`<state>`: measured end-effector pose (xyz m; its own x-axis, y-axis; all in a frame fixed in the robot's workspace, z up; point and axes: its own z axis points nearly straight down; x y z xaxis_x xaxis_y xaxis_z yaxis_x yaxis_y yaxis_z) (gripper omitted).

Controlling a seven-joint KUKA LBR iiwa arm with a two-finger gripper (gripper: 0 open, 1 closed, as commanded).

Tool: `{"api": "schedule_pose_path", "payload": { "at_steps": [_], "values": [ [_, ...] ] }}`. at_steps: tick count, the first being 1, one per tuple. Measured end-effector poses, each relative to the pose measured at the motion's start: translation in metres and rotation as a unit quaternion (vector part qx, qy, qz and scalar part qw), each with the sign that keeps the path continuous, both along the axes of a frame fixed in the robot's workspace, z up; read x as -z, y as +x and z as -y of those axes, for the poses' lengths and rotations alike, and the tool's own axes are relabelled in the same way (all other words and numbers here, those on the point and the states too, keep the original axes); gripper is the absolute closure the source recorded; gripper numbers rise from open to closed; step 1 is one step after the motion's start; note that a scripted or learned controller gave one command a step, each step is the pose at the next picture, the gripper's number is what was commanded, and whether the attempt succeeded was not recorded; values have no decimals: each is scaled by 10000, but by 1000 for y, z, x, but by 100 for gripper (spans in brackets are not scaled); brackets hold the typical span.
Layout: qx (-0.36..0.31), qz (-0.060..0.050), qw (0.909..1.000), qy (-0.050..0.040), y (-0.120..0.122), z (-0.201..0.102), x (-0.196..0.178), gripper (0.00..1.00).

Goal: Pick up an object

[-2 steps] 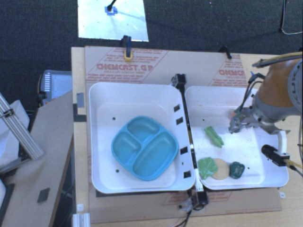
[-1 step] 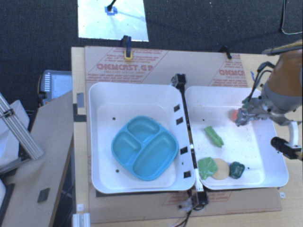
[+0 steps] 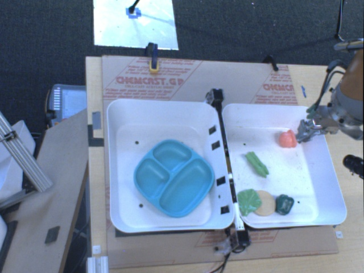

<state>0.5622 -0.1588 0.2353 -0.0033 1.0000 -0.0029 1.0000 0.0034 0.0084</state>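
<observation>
The robot's gripper (image 3: 305, 131) hovers beside a pink toy (image 3: 287, 139) near the right bin's (image 3: 327, 152) wall; its finger position is unclear, and a glancing close could nudge the toy away.

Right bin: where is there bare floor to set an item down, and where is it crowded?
In the right bin, bare floor lies between the red piece and the divider, and right of the green strip. The near edge is crowded: green leafy piece, tan disc and dark green piece. The gripper sits beside the red piece.
</observation>
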Motion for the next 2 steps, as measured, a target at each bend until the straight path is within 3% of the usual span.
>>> {"api": "schedule_pose_path", "payload": {
  "at_steps": [1, 2],
  "values": [
    [-4, -9, 10000, 5, 2, 0, -42, 100],
    [-34, -32, 10000, 23, 12, -58, -25, 100]
  ]
}}
